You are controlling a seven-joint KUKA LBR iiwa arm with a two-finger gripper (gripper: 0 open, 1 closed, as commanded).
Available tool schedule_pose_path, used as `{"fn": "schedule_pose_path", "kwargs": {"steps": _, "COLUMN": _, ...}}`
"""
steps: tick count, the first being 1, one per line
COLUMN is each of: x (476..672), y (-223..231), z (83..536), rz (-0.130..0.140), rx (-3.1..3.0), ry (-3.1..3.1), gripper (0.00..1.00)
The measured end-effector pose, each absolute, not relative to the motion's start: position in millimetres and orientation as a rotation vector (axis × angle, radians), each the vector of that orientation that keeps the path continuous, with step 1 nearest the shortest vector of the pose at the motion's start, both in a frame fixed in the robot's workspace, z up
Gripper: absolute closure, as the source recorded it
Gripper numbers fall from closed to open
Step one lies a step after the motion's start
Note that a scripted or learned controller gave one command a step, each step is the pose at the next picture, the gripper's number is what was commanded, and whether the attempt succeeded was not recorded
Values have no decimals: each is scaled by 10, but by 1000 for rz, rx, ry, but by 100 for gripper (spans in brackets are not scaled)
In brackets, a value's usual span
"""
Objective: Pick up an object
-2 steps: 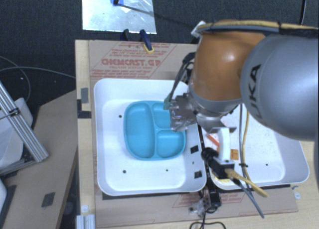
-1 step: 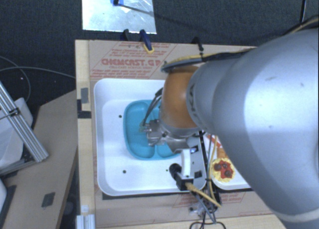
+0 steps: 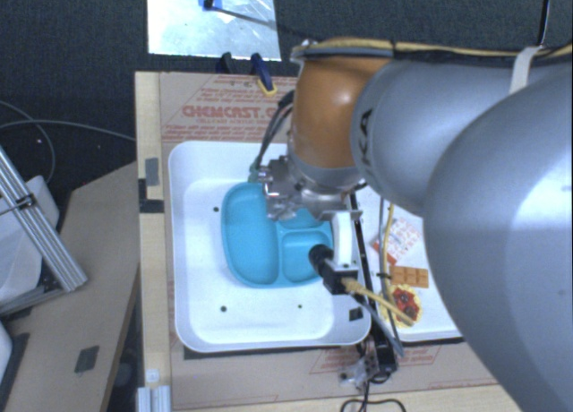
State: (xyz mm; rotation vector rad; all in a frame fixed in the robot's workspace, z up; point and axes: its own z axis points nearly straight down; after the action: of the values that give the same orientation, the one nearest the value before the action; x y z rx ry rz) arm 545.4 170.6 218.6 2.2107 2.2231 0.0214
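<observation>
Hovering my gripper (image 3: pixel 285 193) over the blue tray (image 3: pixel 264 244) in the left bin (image 3: pixel 201 249) (fingers hidden, can't tell); next, I descend and close.

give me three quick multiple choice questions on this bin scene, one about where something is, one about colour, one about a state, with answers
1. Where does the divided plate lie?
A. in the left bin
B. on the cardboard outside the bins
C. on the grey arm

2. What colour is the band above the arm's wrist?
A. green
B. orange
C. white

3. How does the divided plate sit?
A. standing on its edge
B. upside down
C. flat, with its compartments facing up

Answers: 1 A, white bin walls surround the plate. 2 B, the band is orange against the grey arm. 3 C, both hollows and the ridge between them face up.
</observation>
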Motion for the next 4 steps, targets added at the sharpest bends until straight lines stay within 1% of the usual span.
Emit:
{"fn": "schedule_pose_path", "kwargs": {"steps": 1, "x": 5476, "y": 1380, "z": 3834, "rz": 29, "rx": 2211, "ry": 2216, "gripper": 100}}
{"fn": "schedule_pose_path", "kwargs": {"steps": 2, "x": 5461, "y": 1401, "z": 3844, "rz": 8, "rx": 2209, "ry": 2230, "gripper": 100}}
{"fn": "schedule_pose_path", "kwargs": {"steps": 3, "x": 5467, "y": 1403, "z": 3950, "rz": 11, "rx": 2201, "ry": 2235, "gripper": 100}}
{"fn": "schedule_pose_path", "kwargs": {"steps": 4, "x": 5018, "y": 1610, "z": 3657, "rz": -2, "rx": 2216, "ry": 2230, "gripper": 100}}
